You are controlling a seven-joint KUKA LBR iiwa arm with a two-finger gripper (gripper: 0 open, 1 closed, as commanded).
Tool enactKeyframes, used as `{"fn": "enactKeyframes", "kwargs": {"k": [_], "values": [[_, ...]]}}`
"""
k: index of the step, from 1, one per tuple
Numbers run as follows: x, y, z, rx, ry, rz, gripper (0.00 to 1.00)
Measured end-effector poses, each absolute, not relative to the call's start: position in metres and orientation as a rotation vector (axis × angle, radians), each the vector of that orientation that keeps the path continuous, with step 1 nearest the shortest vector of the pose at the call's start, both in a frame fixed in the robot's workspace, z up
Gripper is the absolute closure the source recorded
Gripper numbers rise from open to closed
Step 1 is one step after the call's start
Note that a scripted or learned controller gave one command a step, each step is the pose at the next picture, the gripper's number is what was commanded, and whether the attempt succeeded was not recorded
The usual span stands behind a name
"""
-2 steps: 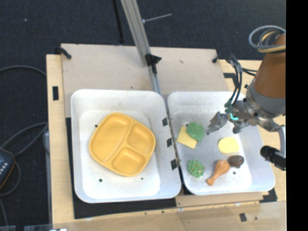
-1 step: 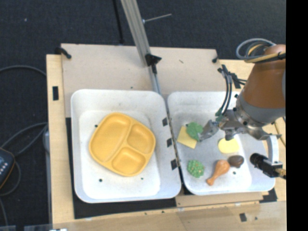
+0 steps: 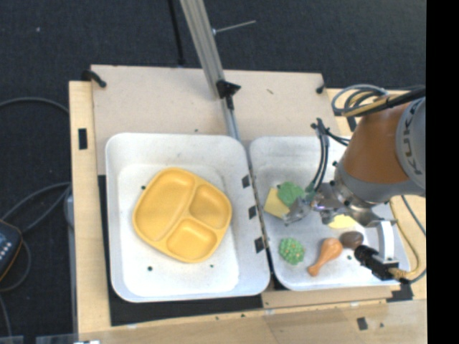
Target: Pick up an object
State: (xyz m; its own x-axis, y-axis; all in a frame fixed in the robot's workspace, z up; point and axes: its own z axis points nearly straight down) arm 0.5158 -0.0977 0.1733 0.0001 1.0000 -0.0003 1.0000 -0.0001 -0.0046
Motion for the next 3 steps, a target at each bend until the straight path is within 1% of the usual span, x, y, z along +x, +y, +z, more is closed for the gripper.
{"fn": "enactKeyframes", "kwargs": {"k": [1, 2, 3], "values": [[0.525, -0.096, 0.122, -2.221, -2.218, 0.005, 0.0], [0.527, -0.097, 0.136, -2.228, -2.218, -0.005, 1.0], [0.529, -0.098, 0.201, -2.223, -2.23, -0.008, 1.0]]}}
